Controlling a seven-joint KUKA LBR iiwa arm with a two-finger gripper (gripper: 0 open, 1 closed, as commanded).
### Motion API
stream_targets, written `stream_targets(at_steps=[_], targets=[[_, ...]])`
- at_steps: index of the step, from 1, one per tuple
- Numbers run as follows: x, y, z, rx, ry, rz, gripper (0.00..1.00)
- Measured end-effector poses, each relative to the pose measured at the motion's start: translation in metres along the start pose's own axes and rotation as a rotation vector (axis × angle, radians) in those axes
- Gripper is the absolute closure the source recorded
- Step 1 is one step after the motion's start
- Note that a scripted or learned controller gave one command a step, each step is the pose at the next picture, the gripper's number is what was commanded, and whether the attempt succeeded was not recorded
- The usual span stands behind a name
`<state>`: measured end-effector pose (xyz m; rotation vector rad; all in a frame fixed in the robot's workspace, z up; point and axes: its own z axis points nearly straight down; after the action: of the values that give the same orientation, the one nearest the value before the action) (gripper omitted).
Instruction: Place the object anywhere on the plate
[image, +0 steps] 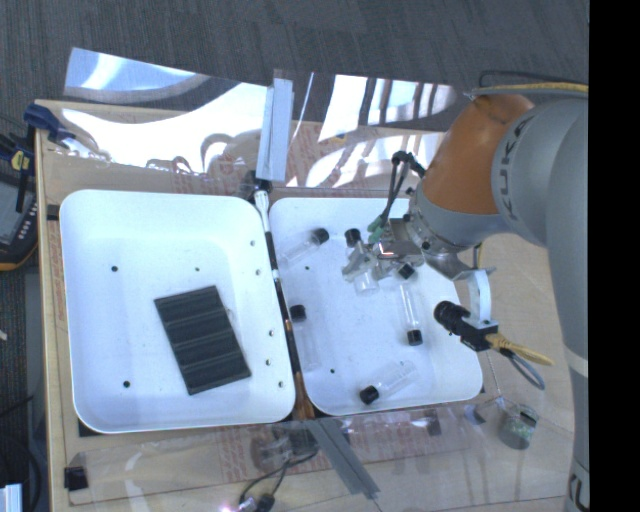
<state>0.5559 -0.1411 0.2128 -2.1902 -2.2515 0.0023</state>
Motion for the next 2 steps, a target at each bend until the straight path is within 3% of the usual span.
stream_targets(at_steps=[1,2], targets=[[0.1707,0.037,0.022,0.002,0.0,-0.084,1.0],[0.1698,0.0371,0.0218,0.001,-0.001,-0.083,0.0]])
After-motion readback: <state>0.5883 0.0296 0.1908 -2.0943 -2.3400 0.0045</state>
